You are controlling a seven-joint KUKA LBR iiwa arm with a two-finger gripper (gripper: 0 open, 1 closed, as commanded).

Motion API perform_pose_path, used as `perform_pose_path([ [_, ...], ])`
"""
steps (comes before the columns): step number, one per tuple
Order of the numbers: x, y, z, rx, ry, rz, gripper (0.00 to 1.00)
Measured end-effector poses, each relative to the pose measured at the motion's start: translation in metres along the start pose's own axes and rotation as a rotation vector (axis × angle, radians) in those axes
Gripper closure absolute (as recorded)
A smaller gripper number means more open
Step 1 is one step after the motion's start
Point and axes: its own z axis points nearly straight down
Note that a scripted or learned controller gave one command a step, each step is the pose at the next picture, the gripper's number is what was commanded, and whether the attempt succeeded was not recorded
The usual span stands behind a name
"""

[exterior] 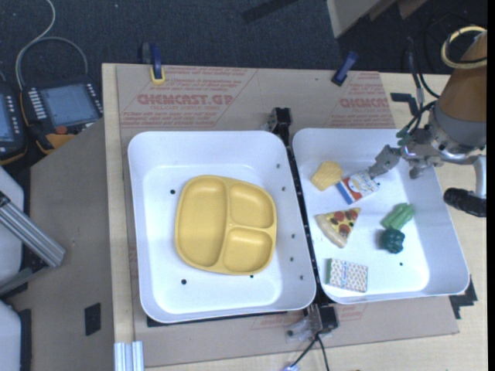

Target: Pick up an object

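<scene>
The tabletop (232, 91) is a brown board printed with red lettering, held by a yellow clamp (157, 73) at its far edge and a blue clamp (344, 68) further right. Dark carpet (201, 14) lies beyond it, with a handheld control pendant (66, 105) and looping cables at the far left. The left bin (147, 207) holds a yellow divided plate (225, 224). The right bin (441, 238) holds a yellow block (326, 175), a small red, white and blue packet (357, 186), a toy pizza slice (339, 225), a toy broccoli (395, 227) and a patterned sponge (346, 274). The jaws (384, 163) hover at the packet's far right corner; whether they are parted or closed cannot be told.
</scene>
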Motion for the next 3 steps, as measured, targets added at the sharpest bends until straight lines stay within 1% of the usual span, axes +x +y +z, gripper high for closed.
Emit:
perform_pose_path([
  [1,0.009,0.001,0.048,0.0,0.001,-0.002,0.0],
  [2,0.008,0.003,0.033,-0.009,-0.002,-0.001,1.0],
  [3,0.001,0.009,-0.014,-0.014,-0.005,-0.001,1.0],
])
